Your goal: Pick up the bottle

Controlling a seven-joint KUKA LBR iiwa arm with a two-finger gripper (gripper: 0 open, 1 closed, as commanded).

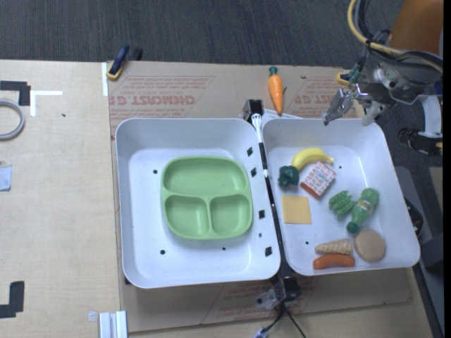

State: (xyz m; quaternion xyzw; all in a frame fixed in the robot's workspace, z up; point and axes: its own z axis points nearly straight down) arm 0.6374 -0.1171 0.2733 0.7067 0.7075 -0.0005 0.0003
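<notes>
The bottle (pixel 361 208) is small and green with a pale label. It lies on its side at the right of the right bin (pixel 394 182), between a green leafy piece (pixel 341 202) and a round tan bun (pixel 369 246). My gripper (pixel 352 111) hangs over the bin's far rim, well above and behind the bottle. It is open, its two fingers spread apart with nothing between them.
The right bin also holds a banana (pixel 311 157), broccoli (pixel 287 176), a red box (pixel 318 179), a cheese slice (pixel 297 209), a cone (pixel 334 246) and a sausage (pixel 333 261). A green divided plate (pixel 208 197) sits in the left bin (pixel 134 189). A carrot (pixel 275 89) lies behind the bins.
</notes>
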